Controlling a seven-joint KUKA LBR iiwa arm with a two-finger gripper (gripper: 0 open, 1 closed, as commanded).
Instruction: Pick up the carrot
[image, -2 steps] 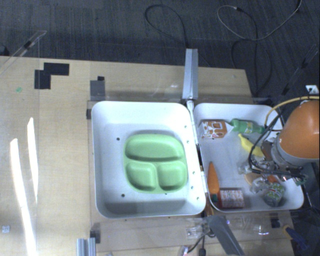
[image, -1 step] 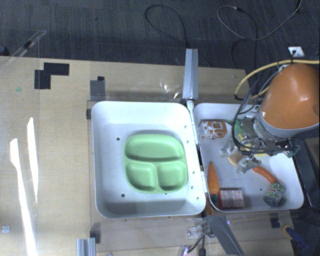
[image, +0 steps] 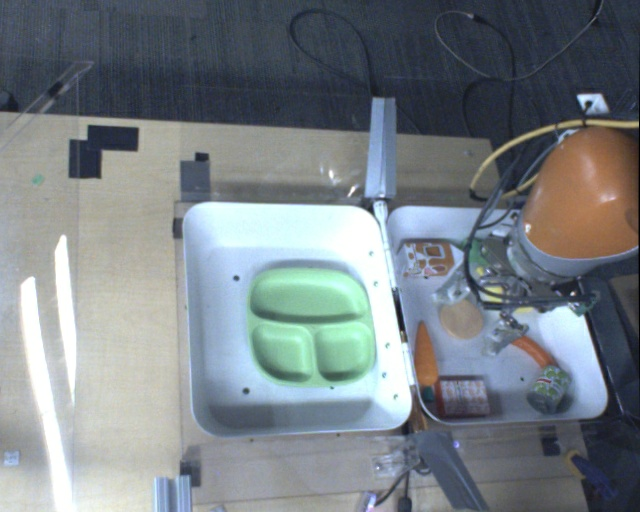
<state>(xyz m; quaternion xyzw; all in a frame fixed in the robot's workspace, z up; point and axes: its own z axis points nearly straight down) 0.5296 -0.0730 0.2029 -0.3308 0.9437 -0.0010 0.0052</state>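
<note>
carrot (image: 425, 354) — right bin's (image: 600, 385) left wall

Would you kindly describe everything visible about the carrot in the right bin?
The carrot is a small orange piece, smooth and plastic-looking, tapering to a point at its far end. It lies flat on the floor of the right bin, close along the left wall. Its near end sits beside a dark red can; contact is unclear.

The carrot (image: 425, 356) — orange, tapered — lies lengthwise along the right bin's left wall.
</note>
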